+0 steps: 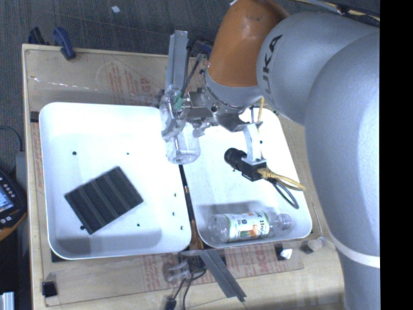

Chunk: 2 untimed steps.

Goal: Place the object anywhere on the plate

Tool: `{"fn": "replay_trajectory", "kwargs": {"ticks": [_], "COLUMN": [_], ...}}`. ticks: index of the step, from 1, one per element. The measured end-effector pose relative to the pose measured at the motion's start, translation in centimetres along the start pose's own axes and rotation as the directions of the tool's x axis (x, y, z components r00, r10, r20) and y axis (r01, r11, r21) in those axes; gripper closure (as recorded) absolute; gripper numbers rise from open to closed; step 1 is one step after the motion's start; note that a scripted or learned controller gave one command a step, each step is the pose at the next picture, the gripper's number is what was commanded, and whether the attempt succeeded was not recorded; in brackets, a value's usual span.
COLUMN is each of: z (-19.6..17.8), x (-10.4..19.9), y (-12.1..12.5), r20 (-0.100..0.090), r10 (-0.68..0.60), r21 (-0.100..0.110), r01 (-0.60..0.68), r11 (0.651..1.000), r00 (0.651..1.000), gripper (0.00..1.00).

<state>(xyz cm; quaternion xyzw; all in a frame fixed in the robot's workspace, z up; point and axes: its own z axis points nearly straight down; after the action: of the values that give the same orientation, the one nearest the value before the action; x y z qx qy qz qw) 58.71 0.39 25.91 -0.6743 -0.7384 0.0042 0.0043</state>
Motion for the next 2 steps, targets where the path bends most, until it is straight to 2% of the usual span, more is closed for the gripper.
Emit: {"fn": "replay_trajectory", "kwargs": {"ticks": [1, 2], "z": [1.9, 1.5], "x": [0.4, -3.4], "y": [0.0, 3.6], "r20": [0.000, 0.000], "r10": [0.042, 0.111], "r21": [-0.006, -0.008], "r01": [-0.042, -0.111], "r11": [0.999, 0.994], "r00": [0.999, 0.994], "gripper": [1.00, 1.00]}}
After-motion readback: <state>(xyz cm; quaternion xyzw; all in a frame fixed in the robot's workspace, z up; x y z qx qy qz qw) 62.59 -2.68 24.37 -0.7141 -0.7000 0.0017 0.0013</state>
